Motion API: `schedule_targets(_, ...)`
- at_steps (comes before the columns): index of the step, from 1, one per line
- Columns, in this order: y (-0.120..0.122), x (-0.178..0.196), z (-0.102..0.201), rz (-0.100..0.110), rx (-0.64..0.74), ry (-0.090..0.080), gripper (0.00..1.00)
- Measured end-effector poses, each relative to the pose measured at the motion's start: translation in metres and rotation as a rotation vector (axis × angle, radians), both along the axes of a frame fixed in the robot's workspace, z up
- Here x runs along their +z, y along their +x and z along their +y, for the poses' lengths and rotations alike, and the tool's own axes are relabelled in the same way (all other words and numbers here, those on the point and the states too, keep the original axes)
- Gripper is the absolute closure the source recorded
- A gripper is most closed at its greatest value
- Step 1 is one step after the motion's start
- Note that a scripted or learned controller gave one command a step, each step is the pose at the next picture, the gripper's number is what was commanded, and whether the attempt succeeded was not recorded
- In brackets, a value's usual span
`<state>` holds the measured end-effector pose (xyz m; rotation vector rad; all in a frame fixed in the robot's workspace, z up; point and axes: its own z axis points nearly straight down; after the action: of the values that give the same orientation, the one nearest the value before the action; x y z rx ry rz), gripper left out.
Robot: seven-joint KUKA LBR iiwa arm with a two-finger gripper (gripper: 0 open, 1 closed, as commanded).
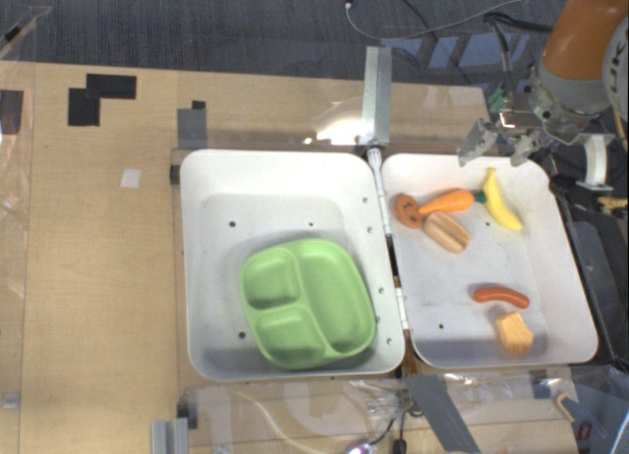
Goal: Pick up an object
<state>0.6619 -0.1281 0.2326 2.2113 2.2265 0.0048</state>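
The right bin (560, 246) holds several toy foods. A yellow banana (500, 202) lies near its far edge, with an orange carrot (444, 202) to its left and a brown ring-shaped piece (407, 210) beside that. A tan hot dog bun (447, 234) lies just below the carrot. Nearer the front are a red sausage (501, 296) and an orange-tan wedge (514, 332). My gripper (498, 147) hangs over the bin's far rim, above the banana, open with nothing between its fingers.
A green compartment plate (307, 302) lies in the left bin (211, 246). An upright metal post (377, 98) stands behind the divider between the bins. Cables run behind the right bin near the arm.
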Motion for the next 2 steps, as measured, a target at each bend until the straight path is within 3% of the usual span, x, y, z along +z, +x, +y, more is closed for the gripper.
schedule_targets(1, 0.010, -0.144, -0.046, -0.005, 0.038, -0.002, 0.00)
schedule_targets(2, 0.012, -0.131, -0.045, -0.012, 0.043, -0.004, 1.00)
